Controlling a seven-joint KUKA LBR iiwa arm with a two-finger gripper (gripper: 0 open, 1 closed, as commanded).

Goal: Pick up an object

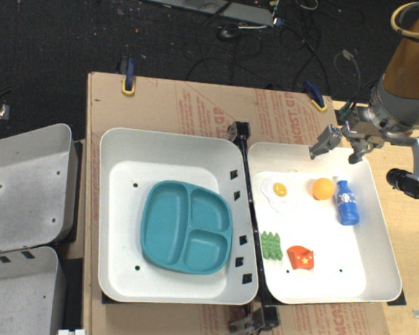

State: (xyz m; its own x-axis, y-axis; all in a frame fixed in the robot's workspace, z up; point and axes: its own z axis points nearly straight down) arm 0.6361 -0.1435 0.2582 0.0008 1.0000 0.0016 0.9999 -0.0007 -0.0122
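Gripper [340, 145] hovers over right bin's [373, 284] far edge, jaws spread, nothing between them. Orange ball [323, 188], blue bottle [347, 203] just below; teal tray [187, 227] in left bin [114, 192].

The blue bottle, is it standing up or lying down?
Lying down. The bottle rests flat on the right bin's floor, its whole side showing, beside the orange.
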